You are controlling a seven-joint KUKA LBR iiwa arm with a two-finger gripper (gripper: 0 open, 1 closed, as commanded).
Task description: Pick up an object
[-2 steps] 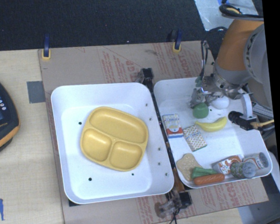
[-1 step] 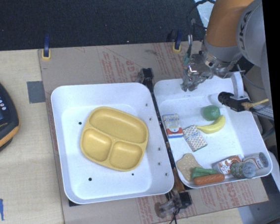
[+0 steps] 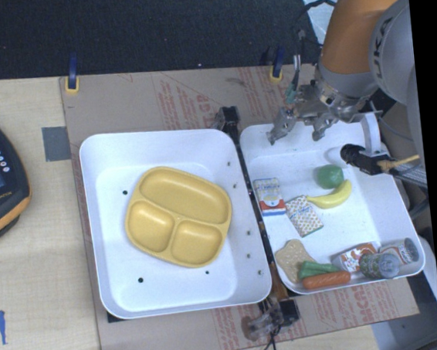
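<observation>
While gripper hangs over right bin's far rim, jaws spread wide, holding nothing; banana lies nearer camera, apart.

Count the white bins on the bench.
2. The left bin holds a yellow divided plate; the right bin holds small toy food items, with the gripper over its far edge.

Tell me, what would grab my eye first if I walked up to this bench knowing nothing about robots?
Probably the yellow divided tray, lying alone in the left bin. Next, the grey and orange arm at the upper right, its gripper hanging over the far edge of the right bin. That bin holds small play food, including a banana and a carrot.
</observation>
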